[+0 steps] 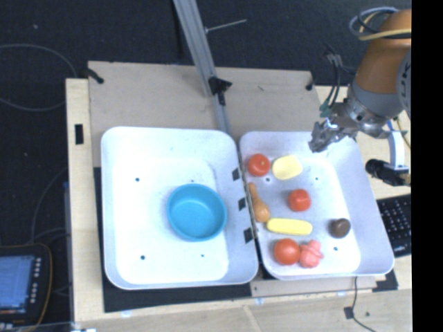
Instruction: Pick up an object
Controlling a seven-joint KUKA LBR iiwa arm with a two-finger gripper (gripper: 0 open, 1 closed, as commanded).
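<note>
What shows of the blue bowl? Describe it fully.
The blue bowl is round, plain light blue and smooth, plastic by its look. It stands upright, mouth up, with nothing visible inside. It rests on the floor of the left white bin, toward that bin's right side, apart from the walls and touching nothing else.

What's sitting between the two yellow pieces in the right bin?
In the camera view, a red tomato-like piece lies between the upper yellow piece and the lower yellow piece.
</note>
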